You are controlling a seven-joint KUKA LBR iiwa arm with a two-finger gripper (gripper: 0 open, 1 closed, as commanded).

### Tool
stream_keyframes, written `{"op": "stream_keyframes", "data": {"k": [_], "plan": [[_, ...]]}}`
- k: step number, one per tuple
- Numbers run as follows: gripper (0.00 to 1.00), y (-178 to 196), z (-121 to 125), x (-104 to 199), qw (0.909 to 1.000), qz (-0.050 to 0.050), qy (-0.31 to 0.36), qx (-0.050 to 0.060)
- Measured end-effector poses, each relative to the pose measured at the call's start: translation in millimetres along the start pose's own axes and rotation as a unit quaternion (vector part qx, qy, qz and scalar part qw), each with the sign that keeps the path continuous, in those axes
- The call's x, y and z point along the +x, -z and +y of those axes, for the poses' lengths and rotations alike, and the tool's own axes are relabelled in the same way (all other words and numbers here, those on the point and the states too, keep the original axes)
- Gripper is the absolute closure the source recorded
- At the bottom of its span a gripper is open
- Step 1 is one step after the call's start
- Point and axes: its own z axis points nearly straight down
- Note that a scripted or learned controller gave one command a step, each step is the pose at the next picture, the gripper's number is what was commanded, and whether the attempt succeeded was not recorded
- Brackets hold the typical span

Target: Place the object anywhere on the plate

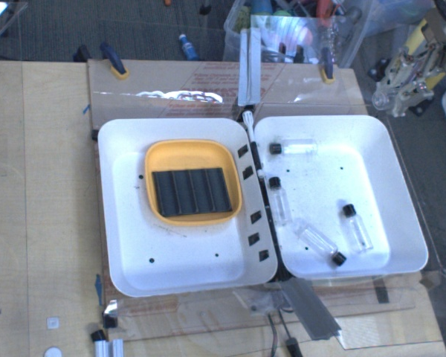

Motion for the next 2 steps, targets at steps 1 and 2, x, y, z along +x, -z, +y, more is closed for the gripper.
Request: {"op": "stream_keyframes", "data": {"k": [1,2], "plan": [[1.0,61,-54,0,0.983,-0.001,0.183,0.0],[1.0,61,-65,7,0.9215,-0.001,0.388,-0.001]]}}
